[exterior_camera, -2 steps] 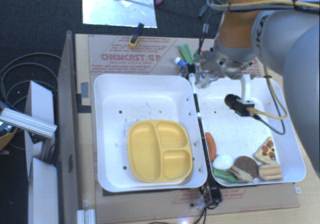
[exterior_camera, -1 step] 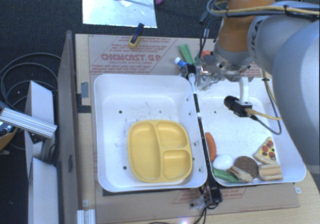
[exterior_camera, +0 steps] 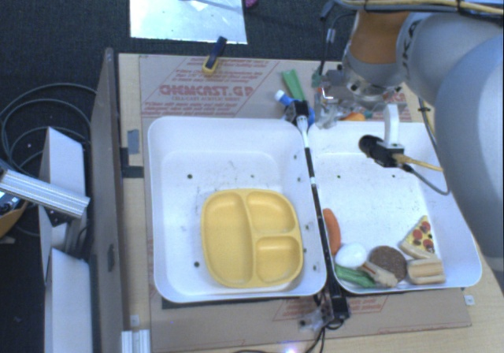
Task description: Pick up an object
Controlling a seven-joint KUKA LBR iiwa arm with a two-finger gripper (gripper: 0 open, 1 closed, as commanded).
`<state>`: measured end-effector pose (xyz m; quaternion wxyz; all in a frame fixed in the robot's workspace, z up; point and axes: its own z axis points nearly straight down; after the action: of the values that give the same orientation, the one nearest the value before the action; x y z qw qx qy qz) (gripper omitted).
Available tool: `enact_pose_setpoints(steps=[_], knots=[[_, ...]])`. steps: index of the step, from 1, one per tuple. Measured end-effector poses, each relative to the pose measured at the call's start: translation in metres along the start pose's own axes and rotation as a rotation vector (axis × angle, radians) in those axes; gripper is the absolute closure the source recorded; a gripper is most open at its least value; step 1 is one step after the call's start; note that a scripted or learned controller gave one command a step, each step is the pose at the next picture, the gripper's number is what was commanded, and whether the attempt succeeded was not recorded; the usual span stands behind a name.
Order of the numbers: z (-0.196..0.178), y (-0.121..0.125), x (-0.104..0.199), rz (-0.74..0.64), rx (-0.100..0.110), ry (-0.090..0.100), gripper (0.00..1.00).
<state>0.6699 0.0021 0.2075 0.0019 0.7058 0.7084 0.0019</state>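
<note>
White plastic made up both bins, and the divided yellow tray [exterior_camera: 252, 237] served as the landmark. It lay in the left bin [exterior_camera: 181, 154], nothing else beside it. Across the shared wall from the tray, the right bin [exterior_camera: 378, 194] held toy food crowded along its near edge: a carrot [exterior_camera: 332, 231] closest to the tray, then a white egg [exterior_camera: 351, 255], something green [exterior_camera: 353, 276], a brown round patty [exterior_camera: 387, 261], a bread roll [exterior_camera: 426, 270] and a pizza slice [exterior_camera: 418, 237] farthest off. The gripper [exterior_camera: 340, 105] stood well beyond the tray, over the right bin's far rim, with a bit of orange just beside it; whether its tips were spread or closed could not be told. To do the pick well, I judged it should travel toward the near edge, choose a piece standing apart such as the carrot, line up across its narrow width and descend straight, avoiding the bin wall
</note>
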Motion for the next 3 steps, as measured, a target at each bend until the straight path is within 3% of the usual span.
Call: enact_pose_setpoints(steps=[1, 2, 3], knots=[[0.008, -0.022, -0.011, 0.004, 0.006, -0.001, 1.0], [0.024, -0.037, 0.007, -0.001, 0.006, 0.0, 1.0], [0.022, -0.021, 0.02, -0.002, 0.002, 0.001, 1.0]])
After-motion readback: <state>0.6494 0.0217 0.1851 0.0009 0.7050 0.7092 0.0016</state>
